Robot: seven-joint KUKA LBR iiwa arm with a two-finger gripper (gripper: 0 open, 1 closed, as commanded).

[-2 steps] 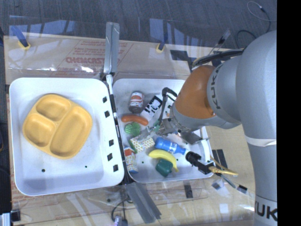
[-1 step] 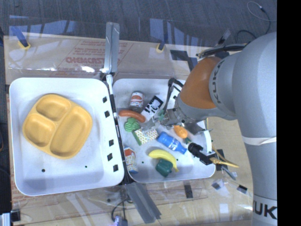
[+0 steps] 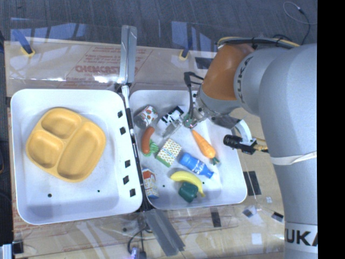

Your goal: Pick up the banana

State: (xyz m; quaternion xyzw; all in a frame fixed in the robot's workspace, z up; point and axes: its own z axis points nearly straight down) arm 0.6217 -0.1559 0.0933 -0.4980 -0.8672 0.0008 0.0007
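The yellow banana (image 3: 188, 179) lies in the right bin (image 3: 232, 190) near its front wall, curved, with a dark green block (image 3: 188, 192) touching its front side. My gripper (image 3: 175, 120) hangs over the back middle of that bin, well behind the banana and apart from it, with a box and a blue bottle lying between them. Nothing is visibly held. The grey arm with its orange band (image 3: 223, 74) comes in from the right.
Also in the right bin lie a blue bottle (image 3: 195, 166), an orange carrot (image 3: 204, 144), a green-and-white box (image 3: 168, 152), a red-orange sausage shape (image 3: 146, 140) and two small cans (image 3: 147, 114) (image 3: 149, 183). The left bin (image 3: 32, 204) holds a yellow divided plate (image 3: 67, 143).
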